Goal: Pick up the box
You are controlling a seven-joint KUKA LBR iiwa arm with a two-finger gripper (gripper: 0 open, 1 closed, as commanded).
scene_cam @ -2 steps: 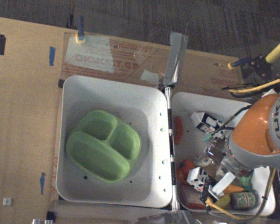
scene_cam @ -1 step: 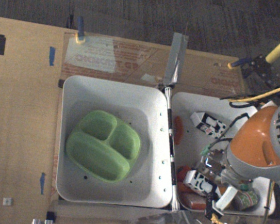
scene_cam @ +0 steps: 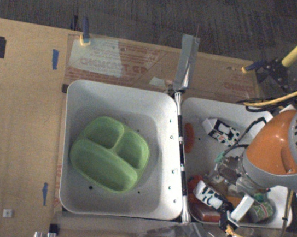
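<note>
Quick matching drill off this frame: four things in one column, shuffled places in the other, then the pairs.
Things:
1. green divided plate
2. black-and-white box
3. gripper
4. strip of grey tape

Places:
A. low in the right bin, among cluttered items
B. on the cardboard behind the two bins, at their divide
C. in the left bin
D. near the back of the right bin

Pairs: 1-C, 2-D, 3-A, 4-B

Two white bins (scene_cam: 74, 132) sit on the bench (scene_cam: 12, 139). One green divided plate (scene_cam: 111, 154) lies in one. The other holds two black-and-white boxes (scene_cam: 222, 130), one orange item (scene_cam: 188, 138) and one red item (scene_cam: 201, 211).
</note>
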